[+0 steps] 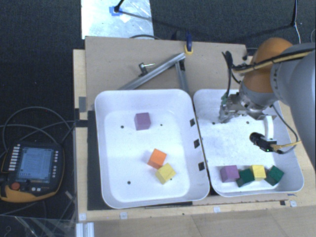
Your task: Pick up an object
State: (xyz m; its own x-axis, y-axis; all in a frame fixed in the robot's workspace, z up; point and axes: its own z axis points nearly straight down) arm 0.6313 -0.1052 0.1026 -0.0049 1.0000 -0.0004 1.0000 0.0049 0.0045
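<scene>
- Dark carpet all round, bench (163, 58) in the middle w/ two white bins; teach pendant (30, 169) on the floor at left.
- Gripper (228, 113) hangs over the far-left part of the right bin (217, 100), above bare floor, nothing seen in its grasp. Open or clenched? Can't tell from up here.
- Nearest targets lie toward the near edge of that same bin, well apart from the gripper: purple cube (229, 173), green cube (244, 177), yellow cube (258, 171), second green cube (274, 174), in a tight row.
- Left bin (106, 102) has three more: purple block (142, 121) far, orange block (157, 158) touching yellow block (166, 173) nearer.
- My call: next move is toward the near side.
</scene>
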